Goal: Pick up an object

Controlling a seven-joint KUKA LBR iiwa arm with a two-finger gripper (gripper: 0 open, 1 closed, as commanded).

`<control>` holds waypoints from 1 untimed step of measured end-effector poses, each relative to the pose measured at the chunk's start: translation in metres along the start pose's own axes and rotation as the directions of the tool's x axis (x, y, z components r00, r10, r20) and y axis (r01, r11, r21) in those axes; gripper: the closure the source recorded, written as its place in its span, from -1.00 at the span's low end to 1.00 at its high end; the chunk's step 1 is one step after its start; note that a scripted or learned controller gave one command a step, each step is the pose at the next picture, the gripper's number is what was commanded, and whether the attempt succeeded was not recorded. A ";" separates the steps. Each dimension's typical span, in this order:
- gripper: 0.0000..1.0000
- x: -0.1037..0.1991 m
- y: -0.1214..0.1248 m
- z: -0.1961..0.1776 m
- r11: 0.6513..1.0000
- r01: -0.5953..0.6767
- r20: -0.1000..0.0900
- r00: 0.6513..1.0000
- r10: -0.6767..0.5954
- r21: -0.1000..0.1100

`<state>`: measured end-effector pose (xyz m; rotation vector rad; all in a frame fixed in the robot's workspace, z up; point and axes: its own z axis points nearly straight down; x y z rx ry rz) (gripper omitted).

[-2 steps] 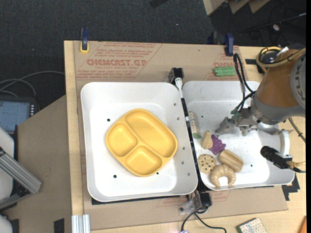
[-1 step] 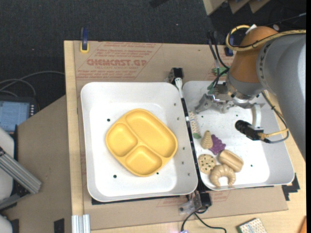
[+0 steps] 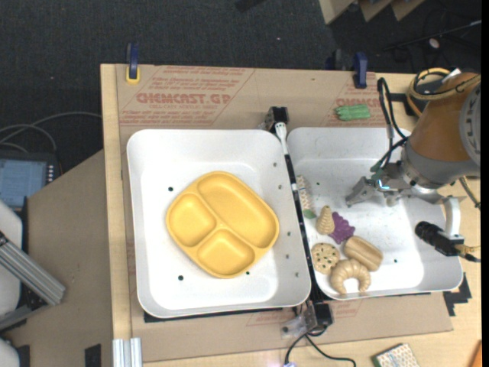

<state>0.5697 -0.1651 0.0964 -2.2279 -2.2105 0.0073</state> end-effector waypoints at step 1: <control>-1.00 0.078 0.013 0.012 1.000 0.014 -0.004 1.000 -0.014 -0.002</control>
